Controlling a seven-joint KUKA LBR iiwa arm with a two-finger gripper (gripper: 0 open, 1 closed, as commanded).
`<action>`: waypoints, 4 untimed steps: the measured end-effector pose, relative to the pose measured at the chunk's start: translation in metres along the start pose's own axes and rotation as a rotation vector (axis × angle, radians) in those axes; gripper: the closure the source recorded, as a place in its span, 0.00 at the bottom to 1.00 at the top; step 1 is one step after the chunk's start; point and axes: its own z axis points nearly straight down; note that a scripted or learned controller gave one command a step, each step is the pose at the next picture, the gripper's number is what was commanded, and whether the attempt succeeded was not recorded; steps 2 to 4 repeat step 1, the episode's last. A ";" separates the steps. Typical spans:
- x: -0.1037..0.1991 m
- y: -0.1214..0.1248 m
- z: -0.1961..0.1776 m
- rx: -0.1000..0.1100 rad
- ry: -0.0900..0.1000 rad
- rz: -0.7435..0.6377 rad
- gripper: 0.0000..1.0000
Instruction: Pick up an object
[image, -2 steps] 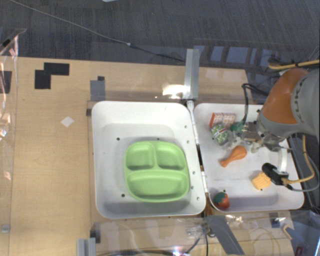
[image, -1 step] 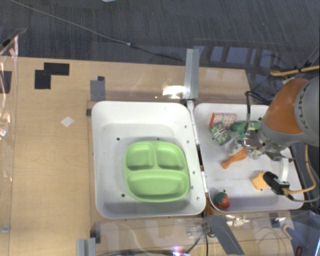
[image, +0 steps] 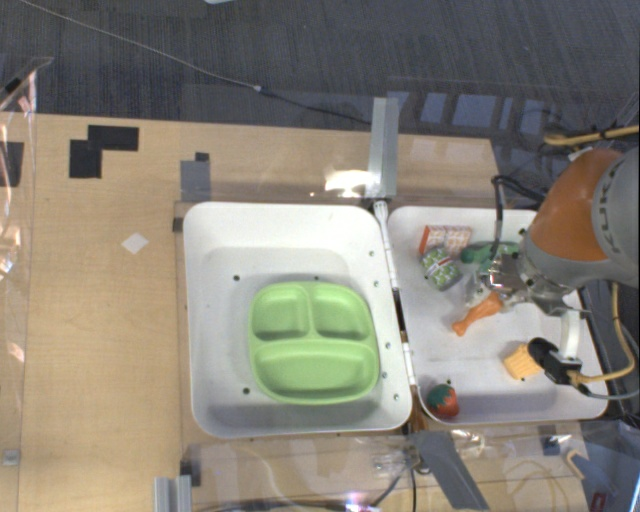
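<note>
From above, the arm (image: 590, 215) reaches into the right bin (image: 480, 385), its jaws (image: 497, 285) low beside the orange carrot (image: 476, 312). Whether they are open, closed or gripping cannot be told, and the carrot looks to lie on the bin floor, so I judge the pick not yet done: grasp and lift remain. The right bin holds five things: one carrot, one red-and-white packet (image: 444, 239), one green can (image: 439, 268), one yellow wedge (image: 518, 362) and one red fruit (image: 443, 400). The left bin (image: 215, 300) holds one green plate (image: 314, 342).
</note>
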 end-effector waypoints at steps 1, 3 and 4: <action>0.076 0.023 -0.081 0.020 -0.002 0.007 1.00; 0.076 0.023 -0.081 0.020 -0.002 0.007 1.00; 0.076 0.023 -0.081 0.020 -0.002 0.007 1.00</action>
